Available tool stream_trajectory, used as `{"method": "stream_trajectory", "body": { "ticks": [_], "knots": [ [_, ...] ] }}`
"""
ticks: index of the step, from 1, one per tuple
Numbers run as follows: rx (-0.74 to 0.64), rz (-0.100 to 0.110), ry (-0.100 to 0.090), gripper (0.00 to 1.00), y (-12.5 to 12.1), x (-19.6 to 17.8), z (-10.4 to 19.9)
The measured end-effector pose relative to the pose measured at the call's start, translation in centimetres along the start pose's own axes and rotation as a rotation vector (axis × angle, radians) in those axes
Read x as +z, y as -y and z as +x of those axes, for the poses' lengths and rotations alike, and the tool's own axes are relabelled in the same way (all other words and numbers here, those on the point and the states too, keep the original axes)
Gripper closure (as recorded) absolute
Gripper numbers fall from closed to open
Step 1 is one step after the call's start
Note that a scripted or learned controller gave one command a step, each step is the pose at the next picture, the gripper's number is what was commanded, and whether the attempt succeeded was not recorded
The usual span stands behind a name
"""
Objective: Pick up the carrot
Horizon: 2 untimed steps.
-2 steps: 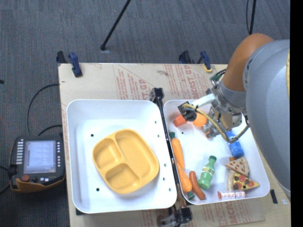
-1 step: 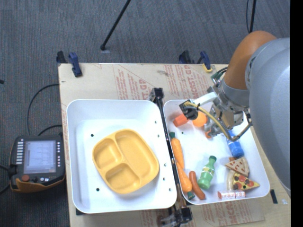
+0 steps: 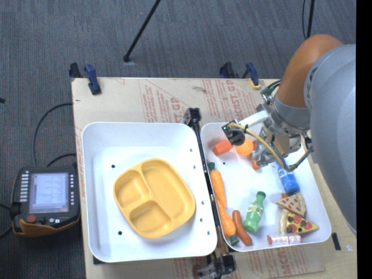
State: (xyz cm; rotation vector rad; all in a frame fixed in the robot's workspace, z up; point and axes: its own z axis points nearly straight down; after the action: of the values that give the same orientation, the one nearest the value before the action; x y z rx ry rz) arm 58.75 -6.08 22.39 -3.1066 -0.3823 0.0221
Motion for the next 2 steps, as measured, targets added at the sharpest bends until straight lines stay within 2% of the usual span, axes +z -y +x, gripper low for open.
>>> {"method": "stream_trajectory", "body": {
  "ticks": [1,2],
  "knots": [
    [-0.007,0.003,0.002,1.0,0.0,-0.9,0.0],
    [0.02,-0.011,-0.011,1.0,-1.9,-2.5,1.6]
  ]
}}
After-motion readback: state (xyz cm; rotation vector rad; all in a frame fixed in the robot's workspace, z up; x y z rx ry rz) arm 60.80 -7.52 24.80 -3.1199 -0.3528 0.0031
